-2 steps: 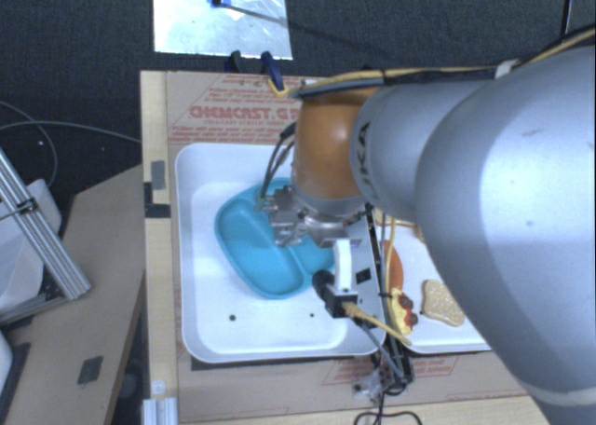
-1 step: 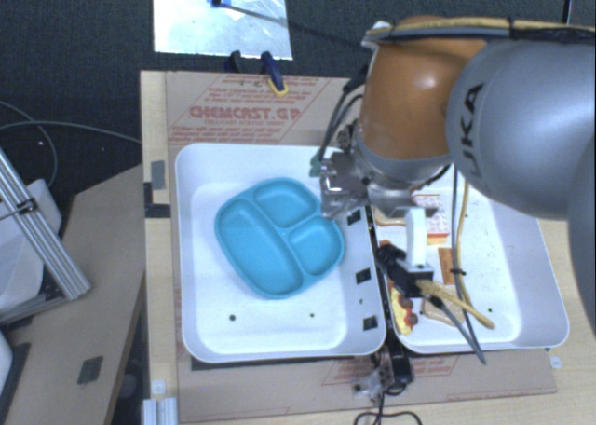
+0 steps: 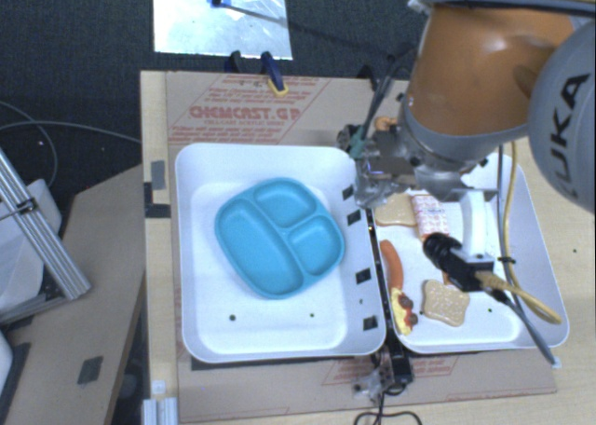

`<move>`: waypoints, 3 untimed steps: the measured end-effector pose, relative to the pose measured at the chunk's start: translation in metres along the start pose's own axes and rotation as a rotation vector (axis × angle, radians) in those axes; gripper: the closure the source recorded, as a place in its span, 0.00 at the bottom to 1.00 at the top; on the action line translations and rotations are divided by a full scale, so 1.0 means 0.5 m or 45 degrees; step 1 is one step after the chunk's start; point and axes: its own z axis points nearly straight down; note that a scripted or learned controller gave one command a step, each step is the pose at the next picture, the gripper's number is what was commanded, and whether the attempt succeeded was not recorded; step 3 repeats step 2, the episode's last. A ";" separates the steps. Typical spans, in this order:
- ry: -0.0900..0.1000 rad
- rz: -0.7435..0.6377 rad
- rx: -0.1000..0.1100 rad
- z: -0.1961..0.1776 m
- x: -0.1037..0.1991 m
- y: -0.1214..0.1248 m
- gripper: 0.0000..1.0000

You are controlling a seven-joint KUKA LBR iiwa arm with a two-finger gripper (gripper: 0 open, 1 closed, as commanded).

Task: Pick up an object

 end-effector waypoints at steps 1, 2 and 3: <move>0.000 -0.004 0.008 -0.064 0.038 -0.029 1.00; 0.000 -0.002 0.005 -0.185 0.026 -0.027 1.00; 0.000 -0.002 0.005 -0.185 0.026 -0.027 1.00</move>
